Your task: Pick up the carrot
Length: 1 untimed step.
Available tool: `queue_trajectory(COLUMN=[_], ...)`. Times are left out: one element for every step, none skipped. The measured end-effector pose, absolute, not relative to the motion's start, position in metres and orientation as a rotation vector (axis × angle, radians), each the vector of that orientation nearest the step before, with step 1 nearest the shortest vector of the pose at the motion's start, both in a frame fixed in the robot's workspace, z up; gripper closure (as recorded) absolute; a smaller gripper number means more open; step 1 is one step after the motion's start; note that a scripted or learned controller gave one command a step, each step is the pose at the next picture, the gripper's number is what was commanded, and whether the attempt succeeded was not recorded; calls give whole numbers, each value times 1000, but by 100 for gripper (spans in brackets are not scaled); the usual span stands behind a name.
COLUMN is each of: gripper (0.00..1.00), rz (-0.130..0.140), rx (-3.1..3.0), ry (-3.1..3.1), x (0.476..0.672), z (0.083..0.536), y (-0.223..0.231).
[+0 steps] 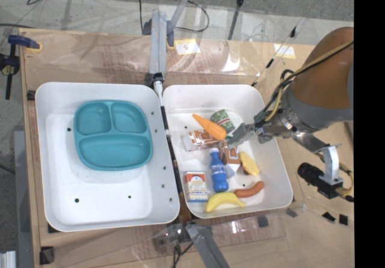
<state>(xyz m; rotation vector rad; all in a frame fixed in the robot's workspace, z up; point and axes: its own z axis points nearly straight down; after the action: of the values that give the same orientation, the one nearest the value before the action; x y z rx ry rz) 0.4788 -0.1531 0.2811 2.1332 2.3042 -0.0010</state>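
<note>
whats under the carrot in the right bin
The carrot lies across the top of a brown snack packet, with a green can beside its thick end. Whatever lies beneath its middle is covered.

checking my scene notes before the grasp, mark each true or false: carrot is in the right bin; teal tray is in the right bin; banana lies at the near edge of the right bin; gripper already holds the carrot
1. The carrot is in the right bin. True.
2. The teal tray is in the right bin. False: it sits in the left bin.
3. The banana lies near the right bin's front edge. True.
4. The gripper holds the carrot. False: it sits just right of the carrot, nothing seen between its fingers.
</note>
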Motion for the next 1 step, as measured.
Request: queue_trajectory(gripper=[0], rz=[-2], rx=[1851], ry=[2539], x=[524], z=[242], y=[-155])
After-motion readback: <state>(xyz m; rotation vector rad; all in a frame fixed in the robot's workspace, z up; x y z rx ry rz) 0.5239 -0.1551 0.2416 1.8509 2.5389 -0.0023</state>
